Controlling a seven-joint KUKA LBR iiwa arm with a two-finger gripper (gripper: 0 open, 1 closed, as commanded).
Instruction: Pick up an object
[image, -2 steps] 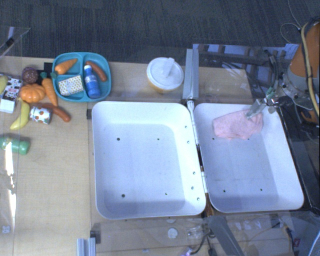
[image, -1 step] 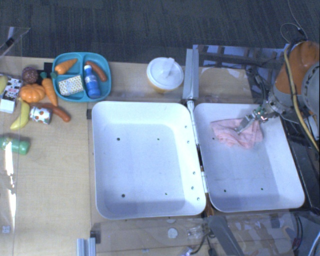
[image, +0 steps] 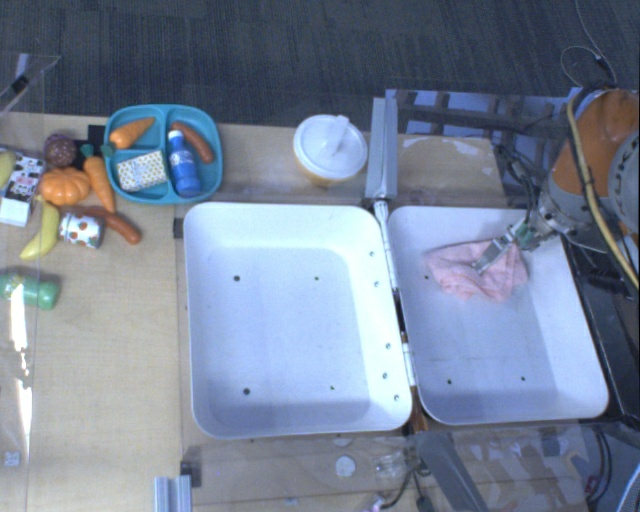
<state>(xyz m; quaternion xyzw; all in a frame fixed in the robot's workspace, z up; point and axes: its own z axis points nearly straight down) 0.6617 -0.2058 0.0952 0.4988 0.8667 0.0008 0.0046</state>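
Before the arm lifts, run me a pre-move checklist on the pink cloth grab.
1. Target in bin: pink cloth lies in the right bin: ok.
2. Gripper over target: at the cloth's upper right part: ok.
3. Cloth between fingers: cannot tell.
4. Cloth away from bin walls: ok.
5. Other objects near the cloth: none in that bin: ok.
6. Left bin as drop spot: ok.
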